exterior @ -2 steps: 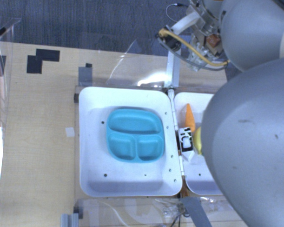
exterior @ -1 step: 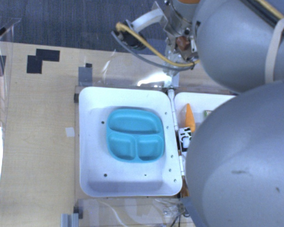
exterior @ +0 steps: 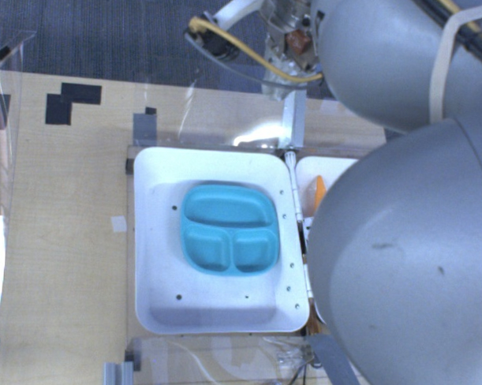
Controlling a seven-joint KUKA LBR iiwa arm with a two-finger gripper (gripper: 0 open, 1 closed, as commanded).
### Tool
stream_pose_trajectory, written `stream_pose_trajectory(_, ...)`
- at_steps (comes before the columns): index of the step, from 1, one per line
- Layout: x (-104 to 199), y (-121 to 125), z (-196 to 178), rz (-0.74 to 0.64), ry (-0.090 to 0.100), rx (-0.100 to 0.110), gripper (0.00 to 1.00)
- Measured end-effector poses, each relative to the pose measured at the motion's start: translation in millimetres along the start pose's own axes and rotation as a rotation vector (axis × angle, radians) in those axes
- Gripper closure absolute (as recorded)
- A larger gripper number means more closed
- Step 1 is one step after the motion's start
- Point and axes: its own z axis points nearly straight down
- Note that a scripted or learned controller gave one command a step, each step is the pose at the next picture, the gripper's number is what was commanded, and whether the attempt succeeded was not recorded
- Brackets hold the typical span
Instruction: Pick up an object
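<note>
Centrally, a light-blue three-compartment tray (exterior: 228, 239) flat in the left white bin (exterior: 156, 248); end effector state unclear.

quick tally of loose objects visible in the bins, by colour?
Blue: 1, the divided tray in the left bin
Orange: 1, an object in the right bin, mostly hidden behind the arm
Total: 2 visible

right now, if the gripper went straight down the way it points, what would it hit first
Probably the divider between the two white bins, or the bench just behind it. The gripper hangs above that spot, but depth is unclear.
</note>
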Motion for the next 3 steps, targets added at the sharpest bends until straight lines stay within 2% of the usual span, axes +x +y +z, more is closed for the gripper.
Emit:
stream_pose_trajectory(1,-28,6,1,-0.114,-0.002,0.001,1.0)
stream_pose_trajectory(2,-37,-33,75,-0.126,-0.004,0.001,1.0)
stream_pose_trajectory(3,-57,-55,19,-0.737,0.002,0.0,1.0)
